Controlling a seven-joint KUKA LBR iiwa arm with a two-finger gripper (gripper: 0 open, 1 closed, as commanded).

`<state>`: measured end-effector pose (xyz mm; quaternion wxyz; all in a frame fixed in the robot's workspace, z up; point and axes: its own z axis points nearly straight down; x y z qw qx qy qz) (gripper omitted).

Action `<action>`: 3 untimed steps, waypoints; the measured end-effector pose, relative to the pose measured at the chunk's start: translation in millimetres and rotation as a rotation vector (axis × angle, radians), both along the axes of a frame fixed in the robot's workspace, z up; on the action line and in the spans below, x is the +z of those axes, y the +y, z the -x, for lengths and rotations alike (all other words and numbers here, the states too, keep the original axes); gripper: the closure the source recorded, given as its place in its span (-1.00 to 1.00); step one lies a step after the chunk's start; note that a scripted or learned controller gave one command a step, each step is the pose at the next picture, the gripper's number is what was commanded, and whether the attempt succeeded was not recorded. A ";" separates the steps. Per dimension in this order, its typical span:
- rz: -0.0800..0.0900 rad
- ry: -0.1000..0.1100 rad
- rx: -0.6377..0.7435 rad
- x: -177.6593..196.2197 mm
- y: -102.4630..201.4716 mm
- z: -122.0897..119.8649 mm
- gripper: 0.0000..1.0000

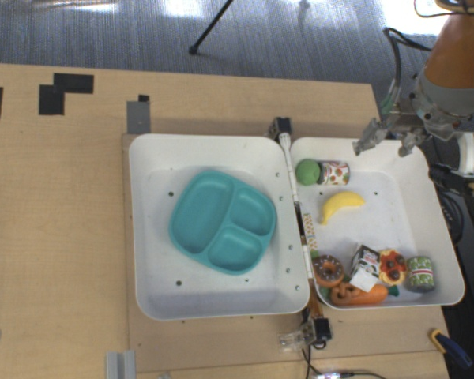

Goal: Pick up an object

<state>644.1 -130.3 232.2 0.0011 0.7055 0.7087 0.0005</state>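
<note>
On my feed the left bin [142, 212] sits mid-frame on the bench [55, 235]. I see a teal tray [223, 221] with three compartments lying flat in it, turned at an angle to the bin walls. Black patches [65, 90] mark the bench at upper left, and a grey bracket [138, 115] stands just above the bin's upper left corner. A black clamp [281, 126] sits at the top of the seam beside the bin. Across the top I get grey floor [103, 30] with a thin dark tripod leg [221, 16] slanting over it.
</note>
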 end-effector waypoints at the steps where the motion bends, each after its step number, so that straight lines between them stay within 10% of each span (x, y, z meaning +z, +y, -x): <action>1: -0.002 0.005 0.003 -123.6 48.4 -4.0 -1.00; 2: 0.000 0.020 0.003 -113.8 45.6 -1.3 1.00; 3: 0.010 0.009 0.001 -110.9 40.9 -3.3 -1.00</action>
